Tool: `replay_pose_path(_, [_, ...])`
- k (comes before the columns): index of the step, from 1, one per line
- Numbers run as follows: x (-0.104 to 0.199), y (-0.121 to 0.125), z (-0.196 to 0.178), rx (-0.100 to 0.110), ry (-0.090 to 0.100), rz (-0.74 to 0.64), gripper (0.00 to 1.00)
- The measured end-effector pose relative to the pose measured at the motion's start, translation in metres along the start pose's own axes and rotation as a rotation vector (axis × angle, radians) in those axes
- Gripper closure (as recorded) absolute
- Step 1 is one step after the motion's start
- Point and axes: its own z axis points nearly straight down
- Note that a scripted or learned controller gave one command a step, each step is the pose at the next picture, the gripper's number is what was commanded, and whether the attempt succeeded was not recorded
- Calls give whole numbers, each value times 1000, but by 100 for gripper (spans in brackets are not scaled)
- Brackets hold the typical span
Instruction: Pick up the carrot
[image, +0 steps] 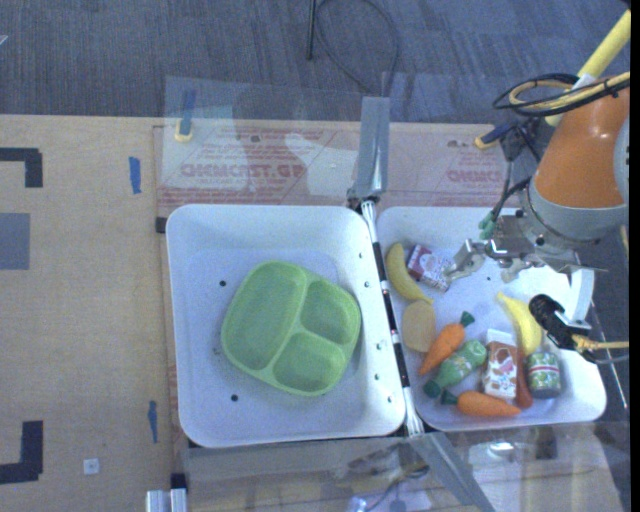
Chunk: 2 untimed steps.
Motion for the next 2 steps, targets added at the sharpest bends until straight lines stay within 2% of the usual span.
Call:
replay_pose_path(1, [-6, -42, 113, -12, -3, -310, 0])
replay_pose_path(2, [-9, -41, 104, -18, -7, -306, 100])
